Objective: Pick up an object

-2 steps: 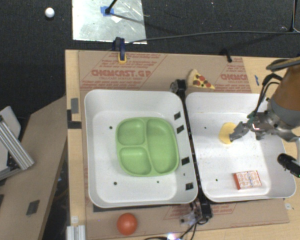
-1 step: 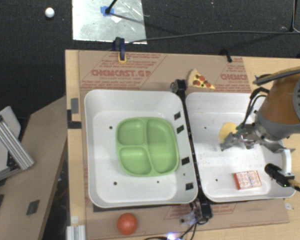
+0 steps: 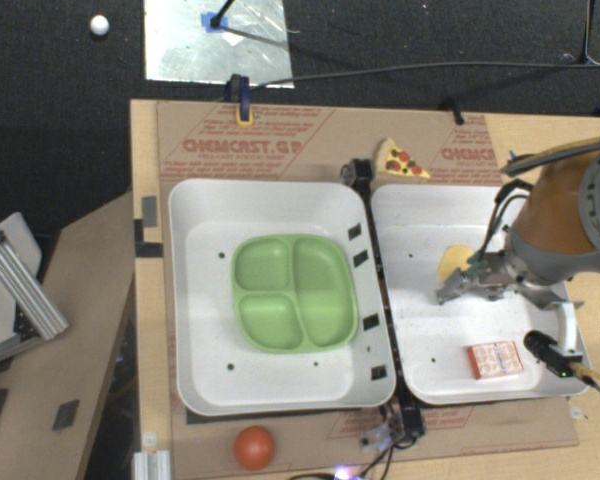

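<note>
My gripper (image 3: 450,290) hangs low over the right bin (image 3: 420,368), near its middle. A yellow object (image 3: 454,260) lies just behind the fingertips, partly hidden by the gripper. A small red and white box (image 3: 495,360) lies near the bin's front right. The arm reaches in from the right, with its orange band (image 3: 555,208) above the wrist. Nothing visibly sits between the fingers, and their spacing is hidden from this angle.
The left bin (image 3: 195,368) holds a green divided plate (image 3: 293,292). A toy pizza slice (image 3: 401,161) lies on the board behind the bins. A red-orange ball (image 3: 253,447) rests on the board in front of the left bin.
</note>
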Available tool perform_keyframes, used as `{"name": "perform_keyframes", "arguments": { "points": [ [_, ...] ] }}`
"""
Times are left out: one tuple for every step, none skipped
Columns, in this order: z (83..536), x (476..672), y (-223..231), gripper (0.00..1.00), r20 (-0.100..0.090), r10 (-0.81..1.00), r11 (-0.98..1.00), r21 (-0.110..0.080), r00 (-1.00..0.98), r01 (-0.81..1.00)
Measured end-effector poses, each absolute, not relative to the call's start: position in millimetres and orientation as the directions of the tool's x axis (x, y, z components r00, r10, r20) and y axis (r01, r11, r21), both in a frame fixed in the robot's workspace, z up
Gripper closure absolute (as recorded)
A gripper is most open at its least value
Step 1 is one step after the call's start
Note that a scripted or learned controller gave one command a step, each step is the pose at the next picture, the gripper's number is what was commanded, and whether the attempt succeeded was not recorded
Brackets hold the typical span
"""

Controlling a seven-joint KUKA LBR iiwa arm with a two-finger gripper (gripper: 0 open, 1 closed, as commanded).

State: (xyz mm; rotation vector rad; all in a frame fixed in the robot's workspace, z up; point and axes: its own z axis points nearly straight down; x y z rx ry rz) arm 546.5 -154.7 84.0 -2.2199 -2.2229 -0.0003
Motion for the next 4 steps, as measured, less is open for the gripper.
{"name": "perform_keyframes", "arguments": {
  "points": [
    [95.7,547.7,-154.9,1.0,0.0,1.0,0.002,0.004,-0.002,1.0],
    [157.1,544.9,-149.3,1.0,-0.001,1.0,0.004,0.006,-0.004,1.0],
    [220.5,542.1,-150.4,1.0,-0.002,1.0,0.005,0.009,-0.005,1.0],
    [264.3,545.4,-151.9,1.0,-0.002,1.0,0.006,0.007,-0.006,1.0]
  ]
}}
